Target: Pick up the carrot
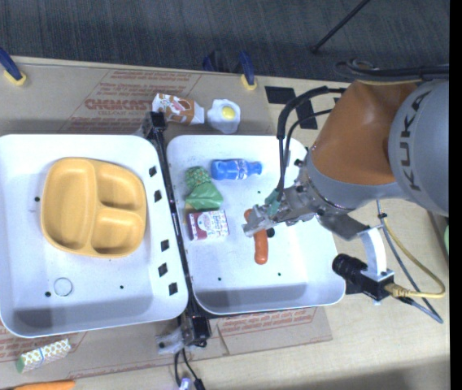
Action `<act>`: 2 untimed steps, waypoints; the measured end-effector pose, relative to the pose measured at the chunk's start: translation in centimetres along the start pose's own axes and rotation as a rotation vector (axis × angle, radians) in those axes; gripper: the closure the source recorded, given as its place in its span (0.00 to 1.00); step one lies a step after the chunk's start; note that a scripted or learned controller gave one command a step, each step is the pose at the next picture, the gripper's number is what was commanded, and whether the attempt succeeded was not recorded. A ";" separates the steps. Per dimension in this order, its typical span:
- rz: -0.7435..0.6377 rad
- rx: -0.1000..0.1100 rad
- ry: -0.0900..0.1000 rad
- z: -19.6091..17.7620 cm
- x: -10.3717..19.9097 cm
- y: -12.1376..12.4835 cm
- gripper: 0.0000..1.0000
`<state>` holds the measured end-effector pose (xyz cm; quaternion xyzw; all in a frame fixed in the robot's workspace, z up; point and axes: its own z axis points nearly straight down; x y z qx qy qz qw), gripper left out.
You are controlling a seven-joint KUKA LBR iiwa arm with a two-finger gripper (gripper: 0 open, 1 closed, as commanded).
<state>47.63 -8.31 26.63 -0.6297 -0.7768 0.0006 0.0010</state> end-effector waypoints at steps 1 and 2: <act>-0.026 -0.002 0.000 -1.4 0.7 0.2 1.00; -0.252 0.002 0.001 6.2 2.9 0.6 1.00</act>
